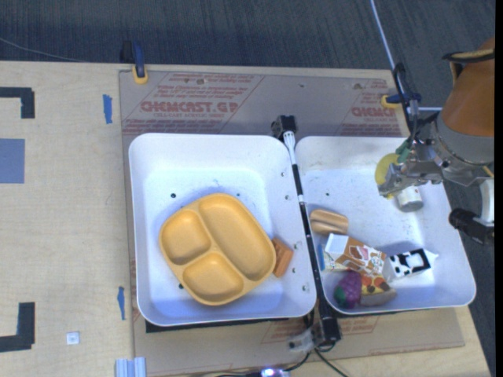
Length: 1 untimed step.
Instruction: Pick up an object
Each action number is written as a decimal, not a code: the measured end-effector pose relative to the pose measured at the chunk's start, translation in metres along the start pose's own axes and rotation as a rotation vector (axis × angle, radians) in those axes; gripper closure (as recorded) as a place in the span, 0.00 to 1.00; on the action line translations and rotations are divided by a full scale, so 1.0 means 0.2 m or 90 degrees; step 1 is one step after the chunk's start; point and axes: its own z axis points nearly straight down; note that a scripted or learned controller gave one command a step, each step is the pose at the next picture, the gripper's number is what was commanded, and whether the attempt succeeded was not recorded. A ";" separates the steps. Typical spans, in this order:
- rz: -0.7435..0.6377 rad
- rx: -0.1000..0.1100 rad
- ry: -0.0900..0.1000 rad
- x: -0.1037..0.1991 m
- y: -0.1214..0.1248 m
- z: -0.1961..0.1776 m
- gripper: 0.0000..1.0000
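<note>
The grey arm with its orange band reaches in from the right, wrist bent downward, its hand (408, 185) hanging low near the view's right side.

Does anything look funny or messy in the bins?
A little. The yellow divided plate sits crooked in the left bin, and a small orange thing is wedged against its right edge. The toy food lies jumbled in the right bin.

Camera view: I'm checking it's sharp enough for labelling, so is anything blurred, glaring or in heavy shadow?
Camera view: lighting is even and soft; the yellow three-compartment plastic plate throws a bluish shadow on the left white bin; the small packets in the right white bin look soft and hard to read; the pincer is blurry.
</note>
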 end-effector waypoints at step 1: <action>-0.001 0.001 0.001 0.20 0.06 0.04 1.00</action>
